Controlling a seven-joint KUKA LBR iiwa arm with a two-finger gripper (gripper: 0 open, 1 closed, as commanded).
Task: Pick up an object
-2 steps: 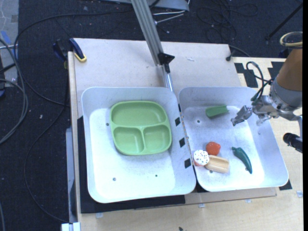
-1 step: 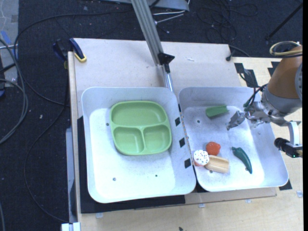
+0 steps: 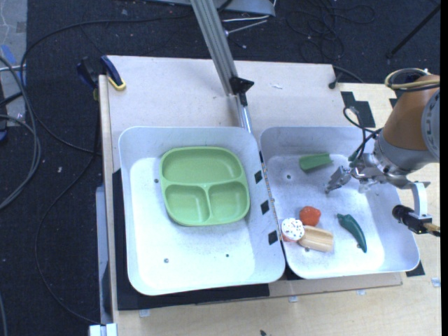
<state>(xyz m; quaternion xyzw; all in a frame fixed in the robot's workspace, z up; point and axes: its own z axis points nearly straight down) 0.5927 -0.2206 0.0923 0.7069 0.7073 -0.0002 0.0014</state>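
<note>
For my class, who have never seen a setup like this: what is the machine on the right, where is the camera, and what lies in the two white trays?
The machine is a robot arm, grey with an orange band, reaching in from the right. Its gripper hangs over the right bin; nothing shows between its fingers. The single camera looks down on the bench at a slant. The left bin holds a green divided plate. The right bin holds a green block, a dark green pepper-like piece, a small red piece, a tan block and a white spotted ball.
</note>
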